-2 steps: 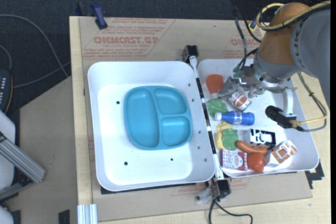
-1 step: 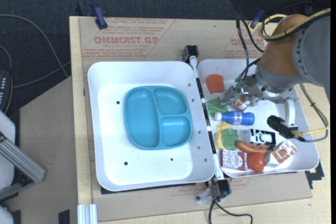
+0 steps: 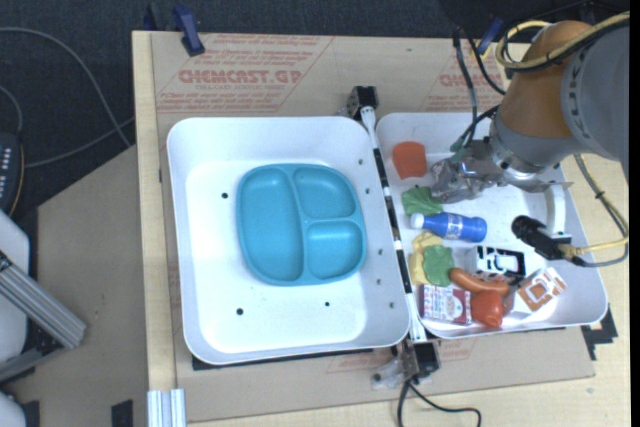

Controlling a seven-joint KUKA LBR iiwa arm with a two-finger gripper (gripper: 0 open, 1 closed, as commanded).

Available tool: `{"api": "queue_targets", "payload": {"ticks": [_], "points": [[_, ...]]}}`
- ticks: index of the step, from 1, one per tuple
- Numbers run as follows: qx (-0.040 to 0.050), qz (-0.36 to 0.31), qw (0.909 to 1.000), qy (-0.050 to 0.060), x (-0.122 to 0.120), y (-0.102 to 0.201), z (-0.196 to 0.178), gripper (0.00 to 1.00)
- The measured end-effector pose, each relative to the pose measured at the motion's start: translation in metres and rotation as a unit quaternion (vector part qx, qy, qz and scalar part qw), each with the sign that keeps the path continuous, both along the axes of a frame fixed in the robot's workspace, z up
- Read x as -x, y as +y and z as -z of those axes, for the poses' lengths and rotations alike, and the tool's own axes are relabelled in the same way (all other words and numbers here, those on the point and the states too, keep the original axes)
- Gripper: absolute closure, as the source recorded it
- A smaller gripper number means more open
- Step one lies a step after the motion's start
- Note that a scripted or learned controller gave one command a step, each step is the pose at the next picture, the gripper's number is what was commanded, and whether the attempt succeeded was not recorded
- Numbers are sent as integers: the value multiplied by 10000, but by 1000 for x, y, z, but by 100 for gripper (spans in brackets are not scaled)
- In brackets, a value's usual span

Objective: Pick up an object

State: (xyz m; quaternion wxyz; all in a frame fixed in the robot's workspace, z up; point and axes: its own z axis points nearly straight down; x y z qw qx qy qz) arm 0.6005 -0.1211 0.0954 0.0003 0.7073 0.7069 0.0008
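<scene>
My gripper [image 3: 452, 178] hangs low over the back of the right bin [image 3: 590, 300], reaching in from the right. It is just right of an orange cup [image 3: 408, 158] and above a crumpled green piece [image 3: 419, 201]. A blue bottle with a white cap [image 3: 452, 227] lies on its side just in front of the gripper. I see nothing held in the gripper.
Towards the front of the right bin lie a green and yellow toy [image 3: 435, 262], a red sausage [image 3: 477, 280], a red box [image 3: 445, 303], a red fruit [image 3: 488, 311], a black-and-white item [image 3: 498, 261] and an orange-white carton [image 3: 542, 289]. The left bin [image 3: 200, 215] holds a blue divided plate [image 3: 299, 221].
</scene>
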Motion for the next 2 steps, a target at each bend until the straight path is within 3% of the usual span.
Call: {"api": "queue_targets", "payload": {"ticks": [1,2], "points": [[8,1,10000,2,66,-8,-106,100],[8,-8,10000,0,-33,2,-129,100]]}}
